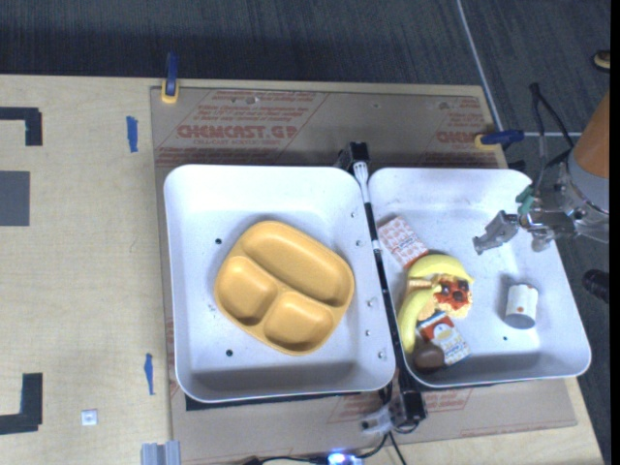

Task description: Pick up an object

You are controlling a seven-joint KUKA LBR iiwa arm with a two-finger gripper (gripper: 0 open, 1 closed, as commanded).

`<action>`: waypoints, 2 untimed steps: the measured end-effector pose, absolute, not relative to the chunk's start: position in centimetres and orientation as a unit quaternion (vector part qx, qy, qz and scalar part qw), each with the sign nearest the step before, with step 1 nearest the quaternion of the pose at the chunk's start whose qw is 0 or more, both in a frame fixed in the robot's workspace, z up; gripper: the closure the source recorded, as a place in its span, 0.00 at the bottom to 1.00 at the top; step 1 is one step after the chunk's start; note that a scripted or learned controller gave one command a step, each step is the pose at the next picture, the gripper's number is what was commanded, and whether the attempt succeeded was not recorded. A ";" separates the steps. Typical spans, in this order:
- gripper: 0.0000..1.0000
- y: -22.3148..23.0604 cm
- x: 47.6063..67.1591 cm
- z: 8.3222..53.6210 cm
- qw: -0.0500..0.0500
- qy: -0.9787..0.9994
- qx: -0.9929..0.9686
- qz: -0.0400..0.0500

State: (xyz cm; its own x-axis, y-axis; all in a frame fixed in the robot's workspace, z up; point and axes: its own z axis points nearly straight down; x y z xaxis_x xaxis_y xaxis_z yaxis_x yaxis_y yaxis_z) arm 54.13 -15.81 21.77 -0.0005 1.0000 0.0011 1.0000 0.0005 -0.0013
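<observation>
Over the right bin (pixel 567 356), tool (pixel 515 231) above bare floor, bananas (pixel 418 303) well apart

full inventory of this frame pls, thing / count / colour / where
bins: 2, white, side by side on the bench
divided tray: 1, yellow, three compartments, middle of left bin
banana: 1, yellow, left side of right bin
small packets: a few, red and white, over and around the banana; exact count unclear
small cylinder: 1, white with a red mark, right part of right bin, apart from the pile
clamps: 2, blue and yellow, bench's far edge
arm: 1, grey and orange, at right edge
claw: 1, grey, over right bin's far right part, holding nothing
</observation>
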 end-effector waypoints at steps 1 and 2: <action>0.00 -17.5 52.3 9.9 -0.006 -0.707 -0.708 -0.003; 0.00 -15.0 48.7 9.3 -0.013 -0.706 -0.709 -0.006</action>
State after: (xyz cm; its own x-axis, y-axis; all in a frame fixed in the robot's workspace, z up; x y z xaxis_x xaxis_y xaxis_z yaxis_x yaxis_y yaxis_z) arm 48.71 -15.05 9.25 0.0044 0.9999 -0.0098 0.9996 -0.0042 0.0274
